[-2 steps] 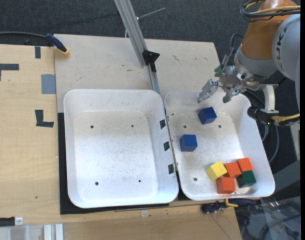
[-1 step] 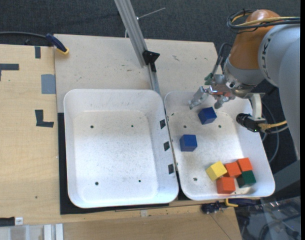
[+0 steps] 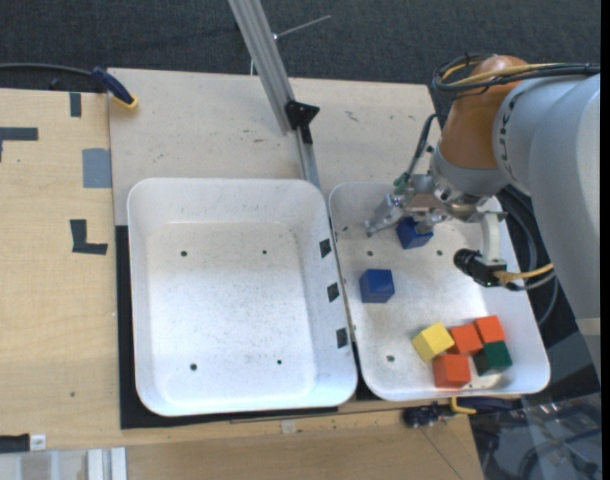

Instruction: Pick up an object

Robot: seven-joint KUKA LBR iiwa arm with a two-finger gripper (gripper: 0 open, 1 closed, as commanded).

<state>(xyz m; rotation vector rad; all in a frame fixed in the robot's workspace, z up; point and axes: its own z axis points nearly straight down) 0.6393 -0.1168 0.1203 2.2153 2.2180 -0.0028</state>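
I have the grey arm with its orange band [image 3: 475,118] reaching in from the right, its two-finger gripper [image 3: 410,223] low over the far end of the right-hand shallow white bin [image 3: 515,368]. A small dark blue cube [image 3: 415,234] sits right under the gripper head, near the bin's far edge; I see metal fingers [image 3: 380,223] sticking out toward the bin's left wall, but I cannot tell whether the jaws are spread or pinching that cube, since the wrist hides the contact.

A second blue cube [image 3: 377,286] lies apart from the first, closer to the bin's left wall and about midway along it, nothing touching it.

In the bin's near right corner I see a tight cluster: a yellow cube [image 3: 433,341], an orange cube [image 3: 466,338] just beside it, another orange cube [image 3: 489,327] toward the right wall, a dark green cube [image 3: 496,356], and a larger orange-red block [image 3: 451,370] nearest the front edge. They look pressed together.

The left-hand white bin [image 3: 150,268] sits just beside the right one, their rims touching along the middle.
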